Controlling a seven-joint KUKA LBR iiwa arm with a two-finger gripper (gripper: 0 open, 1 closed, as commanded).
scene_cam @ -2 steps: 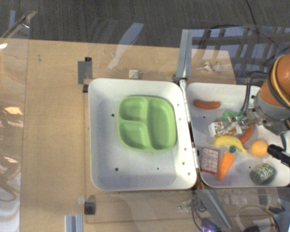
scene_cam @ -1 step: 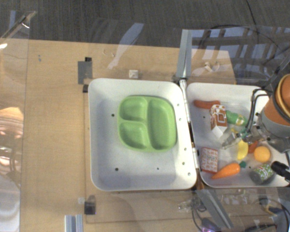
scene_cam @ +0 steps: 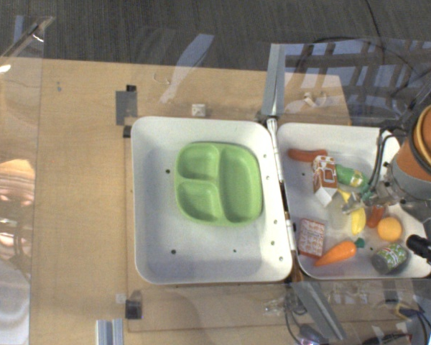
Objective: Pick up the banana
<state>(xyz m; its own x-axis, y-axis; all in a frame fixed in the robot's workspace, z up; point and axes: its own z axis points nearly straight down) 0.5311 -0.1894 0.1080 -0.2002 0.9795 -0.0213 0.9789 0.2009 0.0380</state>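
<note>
My gripper (scene_cam: 360, 201) hovers over the banana (scene_cam: 357, 221) in the right bin (scene_cam: 302, 139), between carrot (scene_cam: 335, 253) and orange (scene_cam: 389, 229); its opening I cannot tell. Light, smooth, curved: I'd pinch mid-body across the width.

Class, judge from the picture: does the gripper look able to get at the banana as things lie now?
Probably yes: the gripper hangs just above the banana, whose top is uncovered, though a clear bottle and an orange crowd its sides.
</note>
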